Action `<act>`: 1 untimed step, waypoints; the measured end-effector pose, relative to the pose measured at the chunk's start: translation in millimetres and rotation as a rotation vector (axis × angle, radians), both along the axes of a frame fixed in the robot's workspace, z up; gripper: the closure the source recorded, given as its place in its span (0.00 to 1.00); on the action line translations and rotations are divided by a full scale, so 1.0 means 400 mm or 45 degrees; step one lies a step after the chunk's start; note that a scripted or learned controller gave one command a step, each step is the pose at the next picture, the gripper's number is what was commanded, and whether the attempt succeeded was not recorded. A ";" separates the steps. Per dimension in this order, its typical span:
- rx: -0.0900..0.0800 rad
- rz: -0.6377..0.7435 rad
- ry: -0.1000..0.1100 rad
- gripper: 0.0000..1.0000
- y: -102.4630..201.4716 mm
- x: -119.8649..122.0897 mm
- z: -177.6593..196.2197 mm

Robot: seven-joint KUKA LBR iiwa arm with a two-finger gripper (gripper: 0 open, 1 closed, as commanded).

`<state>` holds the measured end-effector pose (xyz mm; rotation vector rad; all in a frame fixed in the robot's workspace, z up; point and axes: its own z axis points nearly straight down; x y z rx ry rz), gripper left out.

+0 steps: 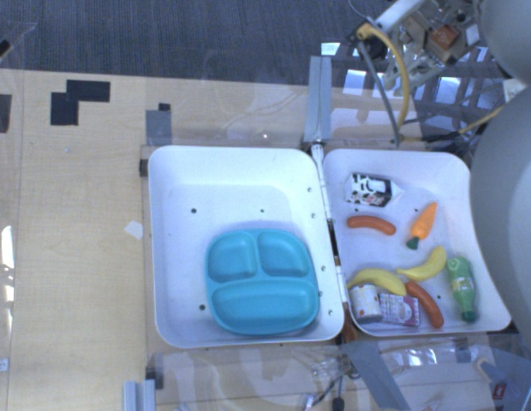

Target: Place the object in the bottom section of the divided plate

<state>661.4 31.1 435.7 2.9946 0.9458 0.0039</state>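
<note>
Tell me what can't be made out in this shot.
- End effector: cut off by the camera view's top edge; finger state unreadable.
- Carton label: too small to read.
- Can: partly behind a banana.
- Arm: cut by the right edge, blurred.
- Which object goes to the plate: unclear.

Arm (514, 204): a blurred grey mass along the right side, cut off by the picture's edge.
Right bin (454, 171): its right rim lies behind the arm.
Small carton (399, 309): print too small to read.
Black-and-white packet (371, 190): markings too small to tell.
Can (365, 302): label unreadable, partly under a yellow banana (377, 278).
</note>
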 end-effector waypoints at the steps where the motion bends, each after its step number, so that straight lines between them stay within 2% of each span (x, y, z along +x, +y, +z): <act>1: 0.001 -0.065 0.001 1.00 -0.071 -0.024 -0.159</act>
